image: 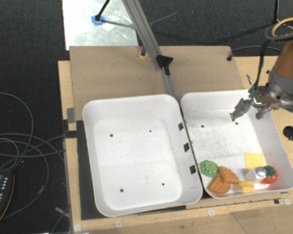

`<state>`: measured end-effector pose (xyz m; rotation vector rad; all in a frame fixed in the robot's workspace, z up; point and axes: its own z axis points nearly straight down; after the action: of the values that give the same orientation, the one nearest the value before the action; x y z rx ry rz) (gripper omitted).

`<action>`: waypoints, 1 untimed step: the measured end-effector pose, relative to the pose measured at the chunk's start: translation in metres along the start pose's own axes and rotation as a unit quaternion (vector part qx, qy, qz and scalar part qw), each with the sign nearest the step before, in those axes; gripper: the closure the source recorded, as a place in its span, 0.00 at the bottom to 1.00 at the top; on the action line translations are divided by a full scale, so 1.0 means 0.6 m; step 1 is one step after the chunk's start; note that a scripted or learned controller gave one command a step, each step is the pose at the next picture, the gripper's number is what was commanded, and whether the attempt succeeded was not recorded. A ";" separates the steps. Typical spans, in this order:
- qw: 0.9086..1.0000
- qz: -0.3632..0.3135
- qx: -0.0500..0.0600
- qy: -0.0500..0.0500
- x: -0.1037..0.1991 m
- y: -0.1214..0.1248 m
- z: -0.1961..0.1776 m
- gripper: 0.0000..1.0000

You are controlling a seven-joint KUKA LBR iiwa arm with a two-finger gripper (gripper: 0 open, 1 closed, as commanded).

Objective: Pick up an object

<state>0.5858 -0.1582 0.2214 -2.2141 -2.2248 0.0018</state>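
The gripper (pixel 248 110) hangs over the far part of the right bin (pixel 222 134), its two fingers spread wide with nothing between them. The objects lie well apart from it in that bin's near corner: a green piece (pixel 208 168), two waffles (pixel 223 180), a yellow block (pixel 254 160), and a white item (pixel 255 174) touching a red-and-green piece (pixel 270 174).

Two white bins (pixel 136 109), speckled faintly grey, on a tan counter (pixel 198 66). Lower right of the frame: a green bumpy item (pixel 208 168), two orange-brown waffle-patterned pieces (pixel 223 180), a yellow block (pixel 254 160), a small yellow piece (pixel 246 186), a red-and-green item (pixel 270 174). Arm (pixel 286 71) grey with orange band; end effector (pixel 248 110) dark grey.
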 end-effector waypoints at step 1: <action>1.000 0.000 -0.002 0.000 0.000 0.001 -0.004 0.00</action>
<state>0.5866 -0.1584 0.2238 -2.2169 -2.2271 -0.0018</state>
